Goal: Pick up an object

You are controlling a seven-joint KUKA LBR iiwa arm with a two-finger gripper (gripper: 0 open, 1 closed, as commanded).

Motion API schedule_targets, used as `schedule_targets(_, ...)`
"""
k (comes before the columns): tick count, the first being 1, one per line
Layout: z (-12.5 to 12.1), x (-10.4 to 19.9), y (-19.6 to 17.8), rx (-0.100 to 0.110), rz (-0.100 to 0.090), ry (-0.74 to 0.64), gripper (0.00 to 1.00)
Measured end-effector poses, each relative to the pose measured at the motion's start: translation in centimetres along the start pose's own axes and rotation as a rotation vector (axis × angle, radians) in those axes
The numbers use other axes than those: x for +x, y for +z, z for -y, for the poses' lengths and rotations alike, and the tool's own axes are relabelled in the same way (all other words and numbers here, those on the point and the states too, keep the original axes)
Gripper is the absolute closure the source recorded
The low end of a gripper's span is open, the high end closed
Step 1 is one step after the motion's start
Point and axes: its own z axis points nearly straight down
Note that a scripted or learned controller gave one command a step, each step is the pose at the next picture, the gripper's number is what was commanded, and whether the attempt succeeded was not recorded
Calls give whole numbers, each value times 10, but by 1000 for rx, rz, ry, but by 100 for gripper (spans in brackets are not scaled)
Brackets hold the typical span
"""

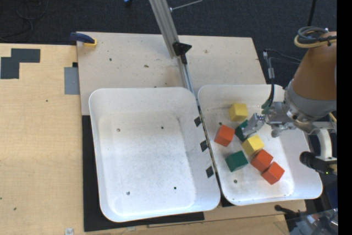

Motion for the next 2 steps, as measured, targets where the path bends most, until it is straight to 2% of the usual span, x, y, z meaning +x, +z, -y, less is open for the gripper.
schedule_targets(2, -13, -8, 86, -9, 3, 4, 0)
